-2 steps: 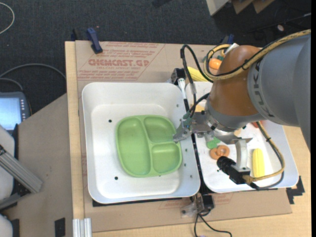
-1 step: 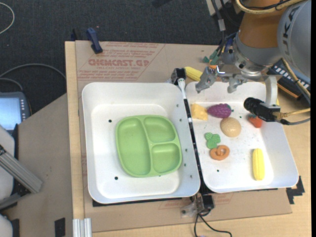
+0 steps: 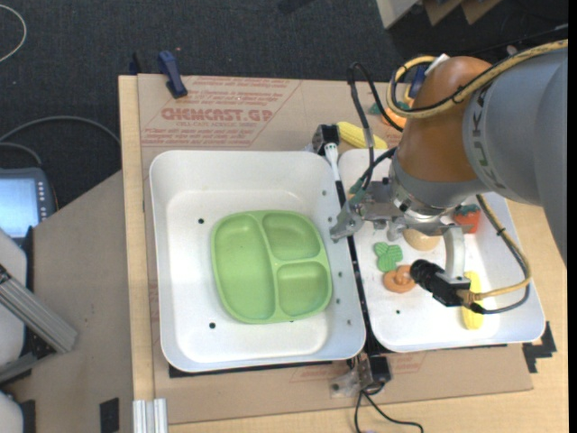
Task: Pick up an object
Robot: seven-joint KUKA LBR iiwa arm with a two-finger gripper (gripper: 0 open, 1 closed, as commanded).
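I read this as the approach step of the pick: the arm is over the right-hand shallow white bin (image 3: 505,327), where the small objects lie, and nothing looks lifted yet. The end effector (image 3: 416,238) sits low among those objects, but the grey wrist and its orange band hide the tips from me, so I cannot tell whether it is wide, narrow or closed on anything.

Candidates I can make out in that bin: a small green leaf-shaped toy (image 3: 389,257) just left of the wrist, a round orange-brown piece (image 3: 398,280) just below it, a pale tan rounded object (image 3: 421,238) partly under the wrist, a yellow piece (image 3: 471,315) near the bin's lower right, and a yellow corn-like item (image 3: 353,135) at the top edge. A black cylindrical part (image 3: 435,282) on the arm lies beside the orange-brown piece.

The left-hand white bin (image 3: 171,242) holds a light green plastic divided tray (image 3: 270,265), well apart from the arm.

The arm reaches in from the right, bent sharply down, with its wrist pointing into the right bin near the divider between bins.

My judgement: the next move calls for confirming a grip on one small object, likely the tan or green one, then lifting straight up clear of its neighbours and the trailing yellow cable (image 3: 505,298).
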